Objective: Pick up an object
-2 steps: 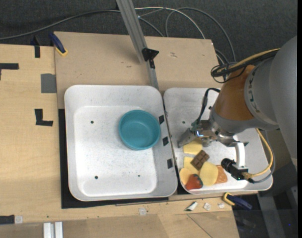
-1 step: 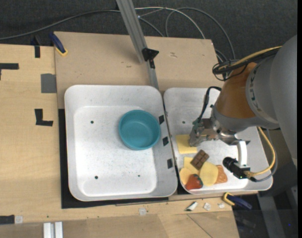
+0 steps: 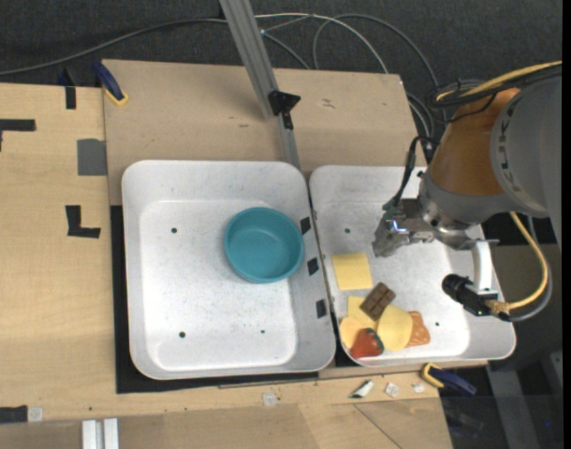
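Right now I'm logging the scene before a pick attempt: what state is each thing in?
blue bowl: upright, in the left bin
yellow square block: lying flat in the right bin
brown block: resting atop the pile of small items
red item: at the pile's near edge
gripper: above the right bin, holding nothing visible

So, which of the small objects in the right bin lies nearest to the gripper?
The flat pale yellow square. It lies apart, just below-left of the gripper, while the brown block and red piece cluster nearer the bin's front edge.
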Action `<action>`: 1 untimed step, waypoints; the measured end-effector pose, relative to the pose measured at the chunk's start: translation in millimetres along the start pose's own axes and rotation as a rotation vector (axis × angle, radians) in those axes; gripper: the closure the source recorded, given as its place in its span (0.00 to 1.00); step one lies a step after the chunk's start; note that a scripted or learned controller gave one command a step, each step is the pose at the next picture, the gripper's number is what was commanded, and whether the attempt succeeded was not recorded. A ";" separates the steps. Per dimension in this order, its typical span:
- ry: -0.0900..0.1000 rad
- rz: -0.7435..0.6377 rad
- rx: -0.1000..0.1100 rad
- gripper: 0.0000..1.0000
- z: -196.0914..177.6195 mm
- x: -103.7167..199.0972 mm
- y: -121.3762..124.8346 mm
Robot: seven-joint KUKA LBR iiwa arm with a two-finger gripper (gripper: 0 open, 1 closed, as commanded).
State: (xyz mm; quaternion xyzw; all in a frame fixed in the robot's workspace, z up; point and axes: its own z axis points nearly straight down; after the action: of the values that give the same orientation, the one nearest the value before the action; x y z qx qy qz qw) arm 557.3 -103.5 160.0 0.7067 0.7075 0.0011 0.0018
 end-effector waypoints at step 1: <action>0.001 0.000 0.001 1.00 -42.8 1.9 -2.2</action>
State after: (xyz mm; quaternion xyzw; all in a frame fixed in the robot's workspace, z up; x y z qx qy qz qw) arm 554.9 -101.5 202.7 0.7066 0.7077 0.0008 0.0011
